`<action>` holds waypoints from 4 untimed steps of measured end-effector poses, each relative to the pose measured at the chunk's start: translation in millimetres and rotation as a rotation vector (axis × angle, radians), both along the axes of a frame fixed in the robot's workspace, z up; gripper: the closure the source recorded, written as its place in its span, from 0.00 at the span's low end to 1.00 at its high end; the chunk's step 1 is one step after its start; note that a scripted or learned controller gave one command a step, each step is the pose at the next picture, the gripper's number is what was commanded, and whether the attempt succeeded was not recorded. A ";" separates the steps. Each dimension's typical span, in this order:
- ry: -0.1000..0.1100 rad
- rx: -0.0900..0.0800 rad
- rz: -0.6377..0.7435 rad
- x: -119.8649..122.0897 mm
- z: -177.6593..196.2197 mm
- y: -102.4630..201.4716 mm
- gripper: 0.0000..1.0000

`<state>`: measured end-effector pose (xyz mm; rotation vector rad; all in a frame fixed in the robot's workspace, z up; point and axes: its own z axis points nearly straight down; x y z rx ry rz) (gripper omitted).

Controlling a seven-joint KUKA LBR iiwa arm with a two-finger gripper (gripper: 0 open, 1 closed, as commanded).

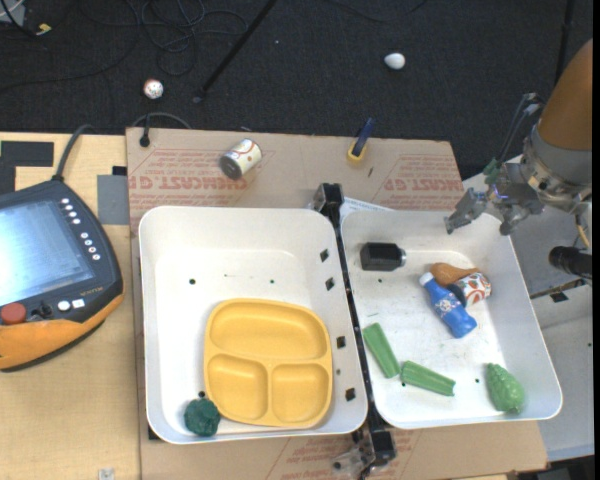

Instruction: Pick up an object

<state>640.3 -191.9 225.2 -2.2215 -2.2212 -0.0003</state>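
My gripper (485, 214) hangs above the far right corner of the right bin (540, 368), its two fingers spread open with nothing between them. Below it in that bin lie a black block (382, 256), a blue bottle (448, 306), a red-and-white can (474, 288) and a brown piece (450, 272) bunched together. Nearer the front are two green sticks (381, 349) (427, 378) and a knobbly green fruit (504, 388). The left bin (170, 268) holds a yellow divided plate (268, 362) and a dark green ball (202, 416).
A small can (240, 157) and a blue-yellow tool (360, 141) lie on the cardboard behind the bins. A pendant with a screen (40, 263) rests on the bench at the left. Cables run over the dark floor at the back.
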 end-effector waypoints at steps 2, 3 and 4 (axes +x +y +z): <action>0.005 0.002 0.001 -72.1 -138.9 -10.8 0.00; -0.001 0.001 0.004 -28.2 -137.5 39.4 0.00; 0.009 0.003 -0.004 -99.2 -138.2 58.1 0.00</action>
